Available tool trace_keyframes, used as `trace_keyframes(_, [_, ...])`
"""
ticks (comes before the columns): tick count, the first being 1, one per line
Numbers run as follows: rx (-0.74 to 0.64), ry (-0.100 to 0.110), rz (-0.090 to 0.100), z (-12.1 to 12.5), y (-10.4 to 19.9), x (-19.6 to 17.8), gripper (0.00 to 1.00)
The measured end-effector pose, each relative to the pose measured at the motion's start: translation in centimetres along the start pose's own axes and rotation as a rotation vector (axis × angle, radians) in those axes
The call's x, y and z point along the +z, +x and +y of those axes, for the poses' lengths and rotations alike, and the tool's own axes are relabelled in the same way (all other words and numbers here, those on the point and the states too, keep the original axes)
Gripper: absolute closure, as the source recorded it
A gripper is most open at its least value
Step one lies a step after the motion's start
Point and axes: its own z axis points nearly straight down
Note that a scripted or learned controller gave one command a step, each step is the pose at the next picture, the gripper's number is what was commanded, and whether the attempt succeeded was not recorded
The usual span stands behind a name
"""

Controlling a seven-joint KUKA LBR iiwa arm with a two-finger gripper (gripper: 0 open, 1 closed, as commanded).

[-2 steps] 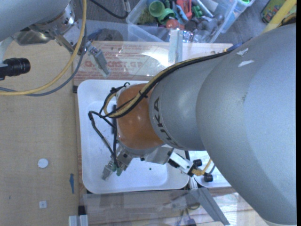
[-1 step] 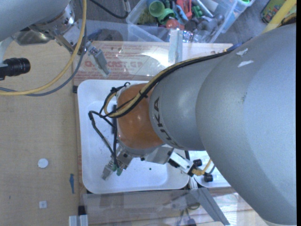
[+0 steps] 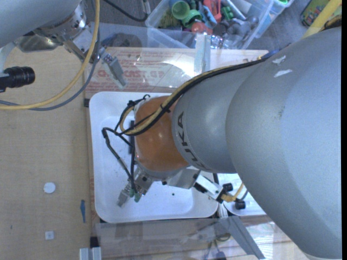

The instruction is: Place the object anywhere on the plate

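The grey arm with its orange band (image 3: 154, 140) reaches in from the right and covers most of the left white bin (image 3: 103, 145). Its gripper (image 3: 129, 195) points down-left, low over the bin's floor near the front-left corner. A small green bit (image 3: 137, 198) shows right at the gripper's tip; whether it is a held thing or part of the tool is not clear. Black cables (image 3: 116, 137) loop along the wrist. The arm hides the bin's middle and right side and nearly all of the right bin (image 3: 238, 206).
A clear plastic box of coloured toys (image 3: 217, 10) stands beyond the bins. On the wooden bench to the left lie a small white disc (image 3: 49, 187) and a blue mark (image 3: 82, 210). A yellow cable (image 3: 81, 75) and a black cylinder (image 3: 16, 77) sit at upper left.
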Motion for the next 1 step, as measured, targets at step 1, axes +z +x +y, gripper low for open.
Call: trace_keyframes(1, [0.000, 0.000, 0.000, 0.00, 0.00, 0.00, 0.00])
